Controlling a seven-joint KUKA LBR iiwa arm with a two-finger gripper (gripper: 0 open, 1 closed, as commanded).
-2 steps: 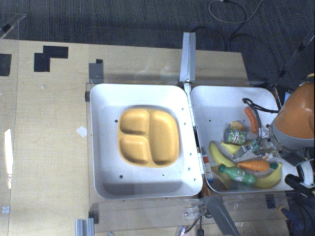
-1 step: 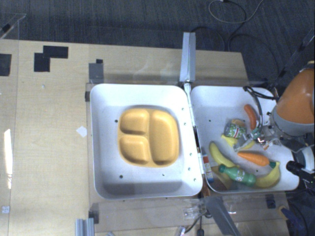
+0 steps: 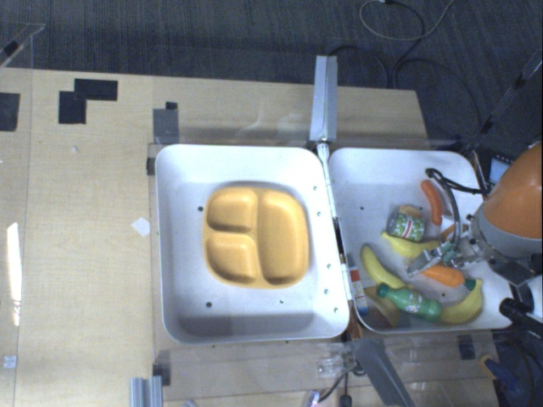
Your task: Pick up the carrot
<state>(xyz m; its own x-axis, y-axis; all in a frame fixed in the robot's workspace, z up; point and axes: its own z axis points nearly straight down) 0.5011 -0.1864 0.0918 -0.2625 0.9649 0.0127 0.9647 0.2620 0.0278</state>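
The gripper [image 3: 443,259] is reaching into the right bin [image 3: 373,170] at the grasp step, its fingers apparently straddling the carrot [image 3: 443,275] lying between two bananas, though their closure is unclear, so next comes a firm squeeze and lift.

Carrot [image 3: 444,275]: orange, short, tapered.
Pose: lying roughly level.
Location: right bin, just above the right-hand banana.
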